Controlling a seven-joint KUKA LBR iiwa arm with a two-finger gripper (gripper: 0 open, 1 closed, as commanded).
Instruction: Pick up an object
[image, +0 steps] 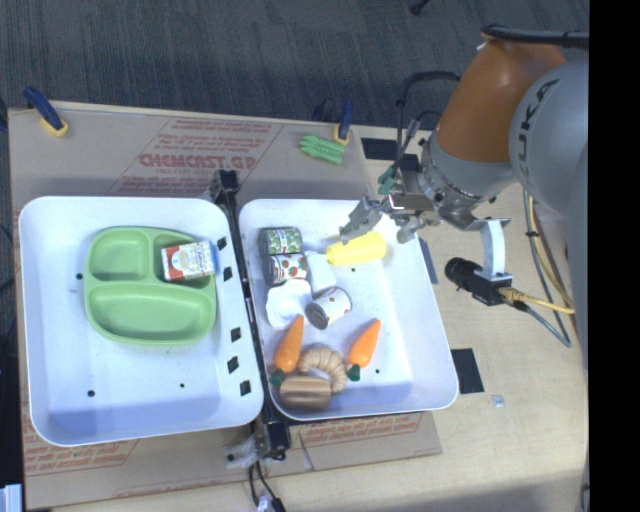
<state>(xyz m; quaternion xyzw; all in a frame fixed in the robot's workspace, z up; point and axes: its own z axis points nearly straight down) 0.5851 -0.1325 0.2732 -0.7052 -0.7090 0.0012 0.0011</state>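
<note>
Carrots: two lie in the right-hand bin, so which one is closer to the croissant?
The left carrot: its lower end touches the croissant. The right carrot lies slightly apart.

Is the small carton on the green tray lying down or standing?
Lying down. The small carton shows its printed face upward and rests flat in the upper right compartment of the green tray in the left bin.

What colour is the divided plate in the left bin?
Light green; the divided plate shows plainly in the camera view, with a small carton on it.
</note>
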